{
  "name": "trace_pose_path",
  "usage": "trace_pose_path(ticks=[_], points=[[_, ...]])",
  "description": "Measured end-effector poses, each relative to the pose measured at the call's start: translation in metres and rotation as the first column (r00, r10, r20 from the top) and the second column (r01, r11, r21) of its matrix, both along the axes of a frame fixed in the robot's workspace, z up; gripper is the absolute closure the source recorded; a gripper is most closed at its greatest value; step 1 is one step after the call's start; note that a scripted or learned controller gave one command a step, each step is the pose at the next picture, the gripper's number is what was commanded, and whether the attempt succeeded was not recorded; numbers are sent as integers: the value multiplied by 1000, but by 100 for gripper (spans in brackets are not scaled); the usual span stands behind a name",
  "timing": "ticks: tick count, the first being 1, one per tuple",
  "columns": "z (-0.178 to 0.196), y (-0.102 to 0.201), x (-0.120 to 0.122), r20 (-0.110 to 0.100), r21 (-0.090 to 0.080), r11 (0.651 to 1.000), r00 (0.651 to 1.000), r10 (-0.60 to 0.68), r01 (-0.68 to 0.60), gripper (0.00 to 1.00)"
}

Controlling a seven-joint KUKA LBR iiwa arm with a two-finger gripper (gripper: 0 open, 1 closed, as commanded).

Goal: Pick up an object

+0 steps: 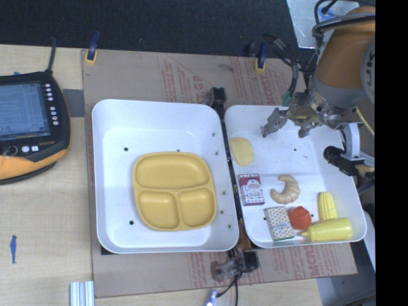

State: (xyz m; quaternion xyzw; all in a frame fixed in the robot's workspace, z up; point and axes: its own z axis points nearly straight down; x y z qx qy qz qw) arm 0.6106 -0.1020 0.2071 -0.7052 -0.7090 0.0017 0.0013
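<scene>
Jaws spread, gripper apart from croissant below

White bins; yellow divided tray; tan croissant; red tomato; yellow corn and mustard bottle.

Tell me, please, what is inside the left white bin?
The left bin holds one yellow divided tray, lying flat with three bare compartments. Whatever lies beneath the tray is covered.
</scene>
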Motion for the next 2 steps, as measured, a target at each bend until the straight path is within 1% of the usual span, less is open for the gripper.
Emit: trace_pose_path(ticks=[1,2], points=[[-33,-59,-58,-1,-2,1000,1000,-1,1,0],[-116,-50,-89,-2,0,1000,1000,1,-1,0]])
